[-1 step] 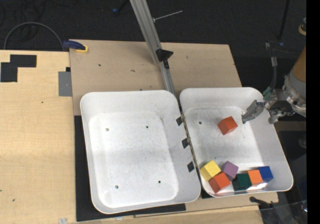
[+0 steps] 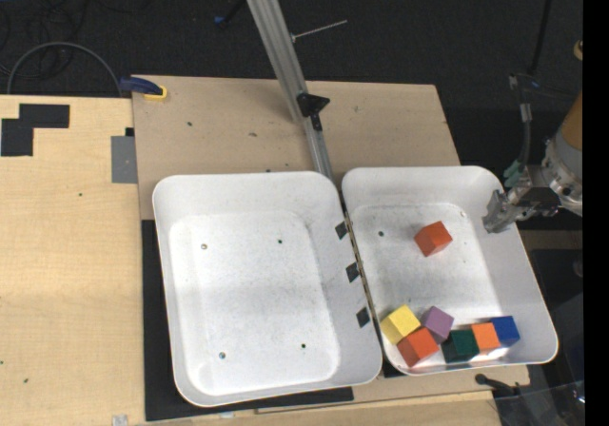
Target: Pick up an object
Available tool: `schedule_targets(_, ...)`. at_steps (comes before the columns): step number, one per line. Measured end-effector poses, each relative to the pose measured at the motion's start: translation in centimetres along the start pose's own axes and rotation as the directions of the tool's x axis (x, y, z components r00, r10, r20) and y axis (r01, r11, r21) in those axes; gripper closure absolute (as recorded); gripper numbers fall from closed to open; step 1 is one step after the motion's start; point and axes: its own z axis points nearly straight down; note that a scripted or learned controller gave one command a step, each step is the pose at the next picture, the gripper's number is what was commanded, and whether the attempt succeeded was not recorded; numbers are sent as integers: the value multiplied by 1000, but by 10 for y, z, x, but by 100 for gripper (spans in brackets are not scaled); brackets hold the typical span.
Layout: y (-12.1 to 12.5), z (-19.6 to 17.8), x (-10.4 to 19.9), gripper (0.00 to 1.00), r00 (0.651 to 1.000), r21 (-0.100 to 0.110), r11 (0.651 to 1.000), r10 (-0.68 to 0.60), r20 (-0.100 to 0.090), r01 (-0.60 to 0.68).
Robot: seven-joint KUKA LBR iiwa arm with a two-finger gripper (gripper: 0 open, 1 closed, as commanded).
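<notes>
Lone orange cube with open floor around, six blocks crowding near corner

Arm: one, entered from the right edge of the camera view, only its wrist end visible, pale grey, with a thin upright rod or cable beside it. Gripper: dark grey, extended leftward and slightly downward from the wrist, nothing seen between its fingertips; finger spacing too small and blurred to read.
</notes>
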Motion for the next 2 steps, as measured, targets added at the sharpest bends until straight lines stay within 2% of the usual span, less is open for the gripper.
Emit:
schedule_targets(1, 52, 136, 13, 100, 1000, -34, 999, -2, 12, 3)
schedule_targets(2, 48, 142, 15, 0, 1000, -19, 1000, -2, 6, 2)
